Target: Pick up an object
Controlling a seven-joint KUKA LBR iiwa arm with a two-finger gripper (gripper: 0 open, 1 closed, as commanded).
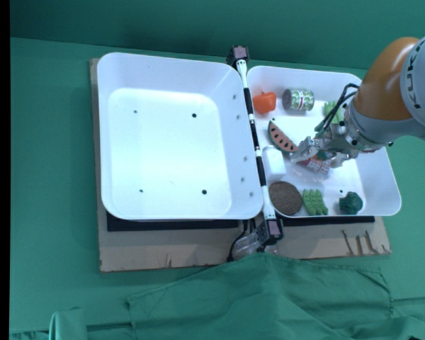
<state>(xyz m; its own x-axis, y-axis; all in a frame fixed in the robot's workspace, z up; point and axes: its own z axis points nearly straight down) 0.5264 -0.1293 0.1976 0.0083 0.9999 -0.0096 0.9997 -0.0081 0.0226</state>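
Reaching in from the right, I hang low over the middle of the right bin (382,190), while the left bin (170,62) next to it has only bare white floor. My gripper (313,153) is down among the toys, but whether it is released or clenched I cannot tell from here.

Just under it lies a small red and white packet (317,166), and I judge this is the thing I go for; I do not see it held. Near the divider side lie a watermelon slice (280,137) and a white block (275,163). Along the front edge are a brown oval disc (285,197), a green ridged piece (314,201) and a small broccoli (350,202). Near the back edge stand a can (297,99) and an orange piece (264,102).

To do this step well, I should centre over the packet, come straight down, and keep away from the watermelon slice. Then I should lift slowly, because a flat packet can slip easily.
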